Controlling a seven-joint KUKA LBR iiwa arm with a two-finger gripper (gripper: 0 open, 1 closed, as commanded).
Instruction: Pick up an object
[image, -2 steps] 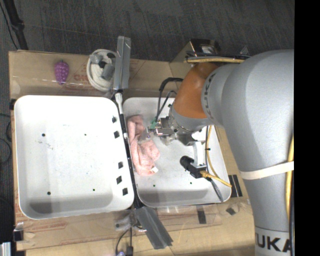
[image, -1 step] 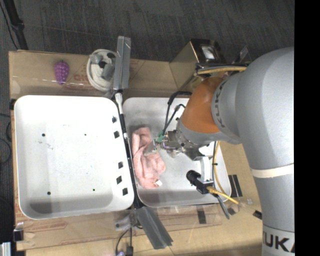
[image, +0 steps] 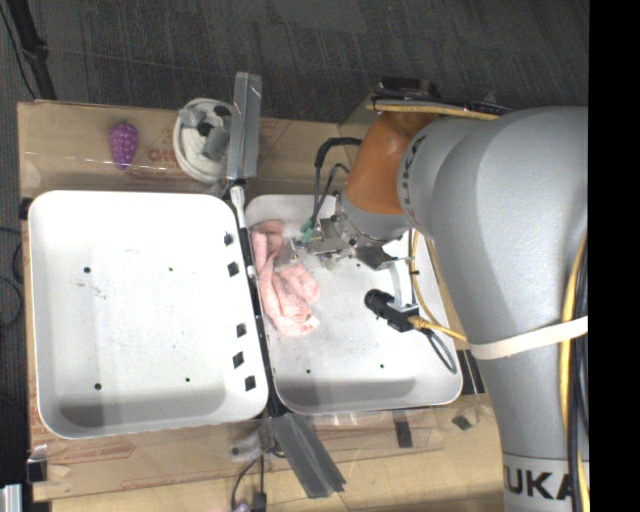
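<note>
Gripper (image: 312, 243) over pink cloth (image: 285, 285) at right bin's (image: 430, 385) left wall; finger state unclear; limp cloth may slip.

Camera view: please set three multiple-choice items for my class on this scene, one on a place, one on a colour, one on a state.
1. Where does the cloth lie?
A. In the left bin
B. In the right bin, by its left wall
C. On the bench above the bins

2. What colour is the small object on the bench above the left bin?
A. Purple
B. Green
C. Yellow

3. How does the cloth lie?
A. Folded flat in a neat square
B. Crumpled in a heap
C. Hanging over the bin's rim

Answers:
1 B: the pink cloth rests inside the right bin, against the divider side.
2 A: it shows purple against the brown bench.
3 B: its surface is bunched and uneven, all within the bin, with the gripper at its upper edge.
</note>
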